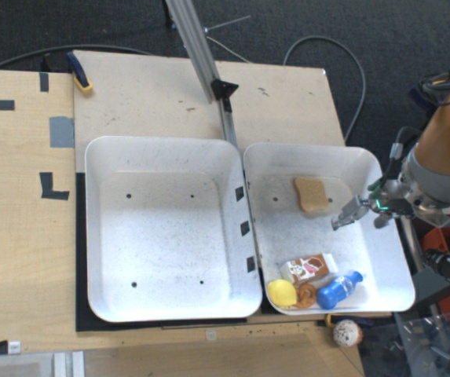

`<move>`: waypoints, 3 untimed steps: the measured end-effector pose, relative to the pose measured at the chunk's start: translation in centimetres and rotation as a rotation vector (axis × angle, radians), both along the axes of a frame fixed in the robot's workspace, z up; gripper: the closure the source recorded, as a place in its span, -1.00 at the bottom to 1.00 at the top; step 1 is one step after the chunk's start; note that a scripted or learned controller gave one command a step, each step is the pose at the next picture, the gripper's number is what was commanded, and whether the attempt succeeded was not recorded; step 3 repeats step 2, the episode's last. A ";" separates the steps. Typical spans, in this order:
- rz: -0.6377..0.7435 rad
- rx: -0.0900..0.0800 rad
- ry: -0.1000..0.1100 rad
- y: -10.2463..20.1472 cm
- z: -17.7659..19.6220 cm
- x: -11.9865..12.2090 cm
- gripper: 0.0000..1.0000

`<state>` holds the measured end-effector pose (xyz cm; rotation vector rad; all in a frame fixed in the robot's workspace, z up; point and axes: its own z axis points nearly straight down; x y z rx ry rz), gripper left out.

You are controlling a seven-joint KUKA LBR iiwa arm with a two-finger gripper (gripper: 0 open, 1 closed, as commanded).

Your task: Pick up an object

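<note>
Near to far from the gripper, which hangs over the right bin w/ arm coming in from the right edge. Fingers are small and dark against the bin floor; can't tell if they're spread or closed, and nothing visible between them.

Closest obj: tan sponge-like block, just to the left of the gripper and a bit up-frame, lying flat, apart from everything else. Prob. light, soft, compressible, rough enough not to slip. Judgement: best pick. Take it across the short sides, mid-body; a firm pinch should hold since it gives.

Farther, below and left of the gripper, a cluster at the bin's near wall: small red/white carton, blue bottle lying on its side, brown pretzel-shaped item, yellow ball. All touching or nearly so. Bottle and ball look smooth and round, likely to roll or squirt out of two fingers; carton is light, may crush. Crowding makes finger clearance poor.

Outside the bin, below the cluster: a small whitish ball on the bench edge.

Farthest, well left of the gripper: left bin.
</note>
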<state>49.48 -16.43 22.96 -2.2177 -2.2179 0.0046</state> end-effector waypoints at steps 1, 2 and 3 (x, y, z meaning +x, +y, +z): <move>0.001 -0.001 -0.004 0.0 0.2 0.1 -1.00; 0.000 0.000 0.002 0.2 -5.9 -0.9 -1.00; 0.000 0.000 0.002 0.2 -5.9 -0.9 -1.00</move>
